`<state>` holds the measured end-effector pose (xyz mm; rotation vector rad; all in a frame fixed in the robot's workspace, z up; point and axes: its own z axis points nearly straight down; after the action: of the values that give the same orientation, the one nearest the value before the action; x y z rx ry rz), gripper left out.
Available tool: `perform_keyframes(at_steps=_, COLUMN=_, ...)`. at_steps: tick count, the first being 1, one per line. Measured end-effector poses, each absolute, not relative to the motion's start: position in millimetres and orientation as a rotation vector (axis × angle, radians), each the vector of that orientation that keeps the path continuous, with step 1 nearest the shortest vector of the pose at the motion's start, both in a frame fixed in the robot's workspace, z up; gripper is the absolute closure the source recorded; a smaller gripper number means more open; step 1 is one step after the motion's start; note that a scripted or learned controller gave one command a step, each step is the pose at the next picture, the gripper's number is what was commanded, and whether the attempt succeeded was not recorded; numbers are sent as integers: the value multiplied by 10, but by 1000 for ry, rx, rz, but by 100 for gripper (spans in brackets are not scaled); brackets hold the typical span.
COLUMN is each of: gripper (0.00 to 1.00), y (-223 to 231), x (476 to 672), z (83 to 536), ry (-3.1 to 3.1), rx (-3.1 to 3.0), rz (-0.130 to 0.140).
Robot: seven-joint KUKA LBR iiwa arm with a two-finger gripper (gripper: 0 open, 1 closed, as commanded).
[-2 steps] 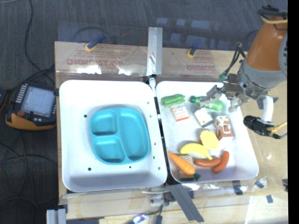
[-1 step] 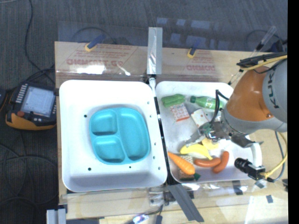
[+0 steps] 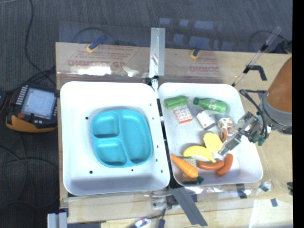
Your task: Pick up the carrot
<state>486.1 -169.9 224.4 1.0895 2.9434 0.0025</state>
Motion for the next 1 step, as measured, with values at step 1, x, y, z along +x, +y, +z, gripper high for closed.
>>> perform_keyframes(at_steps=1, gripper=0, y=-994, x=4848, z=1200, ry=3041, rx=776, rz=-1)
